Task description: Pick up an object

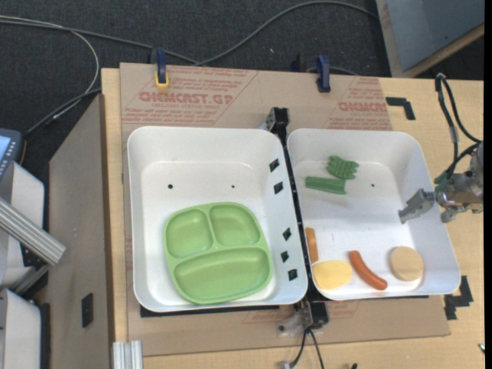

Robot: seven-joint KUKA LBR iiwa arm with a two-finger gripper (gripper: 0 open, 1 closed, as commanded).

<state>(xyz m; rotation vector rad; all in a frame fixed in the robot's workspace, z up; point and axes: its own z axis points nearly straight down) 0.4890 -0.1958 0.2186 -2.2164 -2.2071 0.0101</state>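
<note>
While the gripper (419, 204) sits at the right edge of the right bin (361, 146), just over its rim, nothing is seen between its fingers; fingers too small and blurred to read, so cannot tell how far apart they are; wrist hardware and cables lead off to the right. Right bin holds the loose objects: a green ridged piece (343, 167) toward the back, touching or just beside a flat green stick (325, 184) in front of it; a small orange stick (311, 245) against the left wall; a yellow rounded piece (333, 274) at the front, just below that stick; a red-orange sausage (367, 270) lying at a slant beside the yellow piece; a tan round piece (406, 264) near the front right corner, the object nearest the gripper but apart from it. Left bin (201, 146) carries a green divided tray (218, 251) with three compartments, set toward the front. Both bins rest on a cardboard sheet (254, 94) held by a blue-yellow clamp (161, 68) and a blue clamp (323, 74) at the back edge.
</note>
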